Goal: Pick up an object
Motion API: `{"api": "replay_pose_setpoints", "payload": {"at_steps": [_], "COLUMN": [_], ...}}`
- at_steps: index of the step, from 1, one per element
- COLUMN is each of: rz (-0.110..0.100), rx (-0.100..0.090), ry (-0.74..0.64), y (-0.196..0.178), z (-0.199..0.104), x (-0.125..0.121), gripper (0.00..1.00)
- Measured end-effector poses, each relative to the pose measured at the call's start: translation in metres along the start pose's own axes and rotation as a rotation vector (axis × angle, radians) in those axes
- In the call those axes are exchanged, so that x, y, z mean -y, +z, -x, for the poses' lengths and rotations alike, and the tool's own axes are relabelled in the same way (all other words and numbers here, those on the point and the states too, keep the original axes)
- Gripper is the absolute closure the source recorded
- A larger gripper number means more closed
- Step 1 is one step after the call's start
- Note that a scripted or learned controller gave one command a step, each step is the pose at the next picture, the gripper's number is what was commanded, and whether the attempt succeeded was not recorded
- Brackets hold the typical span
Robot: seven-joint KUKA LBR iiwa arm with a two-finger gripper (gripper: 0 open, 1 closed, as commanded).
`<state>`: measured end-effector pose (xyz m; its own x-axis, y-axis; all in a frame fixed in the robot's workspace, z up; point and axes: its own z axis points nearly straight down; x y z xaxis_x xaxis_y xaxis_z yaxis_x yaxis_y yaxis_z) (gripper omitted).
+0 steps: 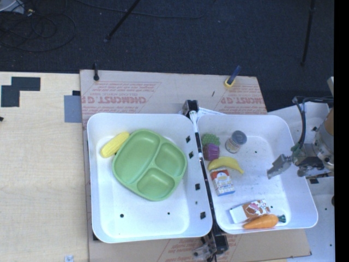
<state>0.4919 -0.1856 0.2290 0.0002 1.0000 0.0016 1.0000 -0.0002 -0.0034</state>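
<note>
White bin (297,146) at right of frame holds the banana (227,164) and carrot (260,221). The gripper (279,167) is positioned at its right side, nothing held; finger state cannot be told.

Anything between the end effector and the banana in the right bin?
No. In the camera view, only bare bin floor separates the end effector from the banana.

Two white bins are present: the left bin (103,212) and the right bin (297,201). The left bin contains one green divided plate (149,164) and one corn cob (114,144). The right bin contains one banana (226,164), one grape bunch (210,146), one can (236,141), one carrot (263,221), and two small cartons (222,181) (250,210).
</note>
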Motion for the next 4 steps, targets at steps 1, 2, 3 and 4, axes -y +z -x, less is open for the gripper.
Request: {"api": "replay_pose_setpoints", "payload": {"at_steps": [1,2,3,4], "rz": [0.002,0.001,0.002,0.000], "rx": [0.001,0.001,0.002,0.001], "ry": [-0.001,-0.002,-0.001,-0.001], "y": [0.120,0.141,0.141,0.141], "z": [-0.037,-0.017,0.021,-0.024], "x": [-0.089,-0.152,-0.152,-0.152], "gripper": [0.00,0.00,0.00,0.00]}}
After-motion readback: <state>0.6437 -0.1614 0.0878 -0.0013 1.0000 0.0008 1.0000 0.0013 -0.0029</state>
